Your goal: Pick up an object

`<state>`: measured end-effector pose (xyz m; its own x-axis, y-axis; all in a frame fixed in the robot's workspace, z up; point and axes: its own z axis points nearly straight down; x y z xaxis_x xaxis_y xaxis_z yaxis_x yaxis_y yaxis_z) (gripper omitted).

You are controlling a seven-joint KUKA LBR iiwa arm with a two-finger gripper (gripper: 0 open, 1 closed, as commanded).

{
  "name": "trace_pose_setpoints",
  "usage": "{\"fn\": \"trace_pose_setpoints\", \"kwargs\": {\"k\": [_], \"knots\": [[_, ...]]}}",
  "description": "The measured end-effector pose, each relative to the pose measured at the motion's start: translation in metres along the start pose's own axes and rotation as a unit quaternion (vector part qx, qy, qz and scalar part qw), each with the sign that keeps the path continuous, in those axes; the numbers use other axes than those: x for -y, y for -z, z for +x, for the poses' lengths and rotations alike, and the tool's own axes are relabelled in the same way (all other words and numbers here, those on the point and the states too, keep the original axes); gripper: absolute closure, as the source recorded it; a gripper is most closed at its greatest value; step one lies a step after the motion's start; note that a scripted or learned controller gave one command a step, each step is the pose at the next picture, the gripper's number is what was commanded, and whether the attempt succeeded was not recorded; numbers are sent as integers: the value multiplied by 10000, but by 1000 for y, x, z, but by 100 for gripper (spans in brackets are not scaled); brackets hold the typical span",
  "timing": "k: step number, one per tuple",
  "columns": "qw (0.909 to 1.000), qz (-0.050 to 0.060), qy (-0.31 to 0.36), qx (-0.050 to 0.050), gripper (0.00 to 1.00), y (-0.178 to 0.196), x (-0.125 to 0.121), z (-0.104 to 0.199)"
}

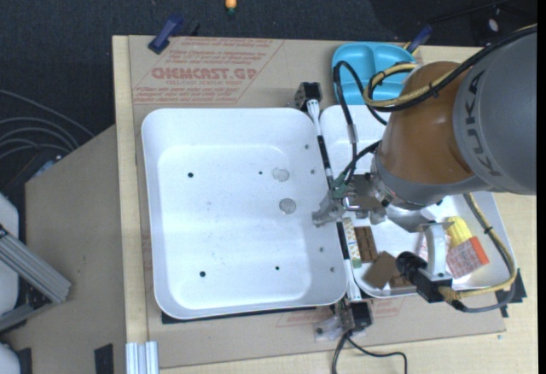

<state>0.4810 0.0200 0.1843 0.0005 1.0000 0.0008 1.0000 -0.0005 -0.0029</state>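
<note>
Although the two-finger gripper [332, 211] sits low at the inner edge of the shallow white right bin [367, 126], just where it meets the shallow white left bin [171, 193], the arm's bulk covers it from above and I cannot tell whether it is open or closed; nothing can be seen held in it. Just below and to the right of the gripper, inside the right bin, lies a small dark brown rectangular bar [363, 244], and just beyond that a tan, cardboard-like piece [380, 271] near the bin's front corner. Further right in the same bin, a yellow tube-shaped item [458, 230] lies touching a red-and-white printed packet [467, 258]. At the far end of the right bin a light blue plastic tray-shaped object [374, 63] shows past the orange band of the arm. Behind the left bin, a brown board with red lettering [209, 67] covers the bench, with a small blue object [165, 35] at its far corner.
</note>
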Motion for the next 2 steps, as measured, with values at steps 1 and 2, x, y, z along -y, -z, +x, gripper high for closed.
{"fn": "trace_pose_setpoints", "kwargs": {"k": [1,2], "knots": [[10000,0,0,0,0,0,0,0],[10000,0,0,0,0,0,0,0]]}}
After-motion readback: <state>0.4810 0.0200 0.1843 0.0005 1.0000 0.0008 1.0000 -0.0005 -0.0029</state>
